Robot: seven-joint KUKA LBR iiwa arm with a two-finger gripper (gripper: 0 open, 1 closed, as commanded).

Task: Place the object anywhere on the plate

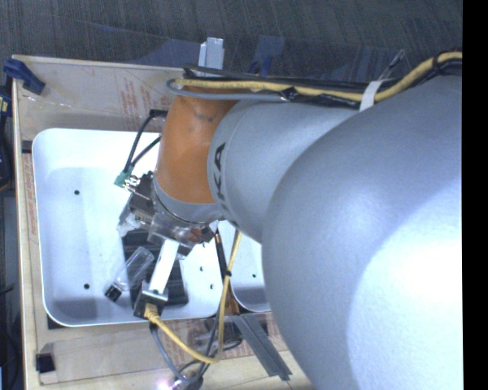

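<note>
Two white bins (pixel 57 218), one arm (pixel 350 218)

Single fixed camera, mounted above the bench (pixel 89 356) and tilted downward at a slant, so that dark carpeted floor showed along the top of the frame beyond the bench's far edge. The arm (pixel 350 218) entered from the right and stood very near the lens, its grey body and orange band (pixel 187 153) covering most of the right half and centre. The left white bin (pixel 57 218) lay in fuller sight at frame left, while just a corner of the right bin (pixel 248 287) showed beneath the arm.
</note>
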